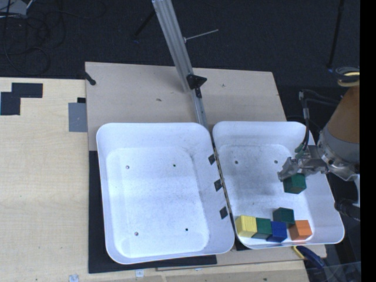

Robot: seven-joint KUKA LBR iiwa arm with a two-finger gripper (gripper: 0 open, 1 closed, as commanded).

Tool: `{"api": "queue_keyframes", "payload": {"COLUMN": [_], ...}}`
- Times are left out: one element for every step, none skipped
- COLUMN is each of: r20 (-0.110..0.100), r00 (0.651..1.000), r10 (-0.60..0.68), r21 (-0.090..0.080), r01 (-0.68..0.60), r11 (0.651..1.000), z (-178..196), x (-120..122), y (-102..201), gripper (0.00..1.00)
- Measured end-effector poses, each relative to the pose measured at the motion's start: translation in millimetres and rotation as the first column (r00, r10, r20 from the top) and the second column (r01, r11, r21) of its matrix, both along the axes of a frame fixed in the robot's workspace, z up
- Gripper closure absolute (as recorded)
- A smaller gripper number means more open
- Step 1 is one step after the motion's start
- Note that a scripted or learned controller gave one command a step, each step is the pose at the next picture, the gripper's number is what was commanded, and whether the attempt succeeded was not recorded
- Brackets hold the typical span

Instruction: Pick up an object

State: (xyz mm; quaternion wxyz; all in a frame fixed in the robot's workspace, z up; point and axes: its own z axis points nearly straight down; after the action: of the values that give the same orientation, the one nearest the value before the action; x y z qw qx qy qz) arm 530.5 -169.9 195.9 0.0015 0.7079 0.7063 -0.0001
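Even, fairly bright overhead light whitens the two bins [155, 151] in the frame's centre; the top stays dark, shadows are soft, detail slightly grainy.

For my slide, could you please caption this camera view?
Gripper holds a green block above the right bin; five blocks cluster at its near edge.

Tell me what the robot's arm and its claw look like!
The arm comes in from the right. It is grey with a rounded orange band near the wrist. A thin dark cable runs beside it. Its claw is small, made of grey metal, and looks bony and pointy.
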Motion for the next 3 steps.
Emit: {"api": "queue_keyframes", "payload": {"r20": [0.030, 0.006, -0.001], "r00": [1.000, 1.000, 1.000], "r10": [0.002, -0.001, 0.000], "r21": [-0.012, -0.001, 0.002], "r01": [-0.001, 0.001, 0.000], "r11": [1.000, 1.000, 1.000], "z": [-101, -103, -76], "x": [-34, -41, -43], "y": [-11, -9, -17], "gripper": [1.00, 0.00, 0.00]}}
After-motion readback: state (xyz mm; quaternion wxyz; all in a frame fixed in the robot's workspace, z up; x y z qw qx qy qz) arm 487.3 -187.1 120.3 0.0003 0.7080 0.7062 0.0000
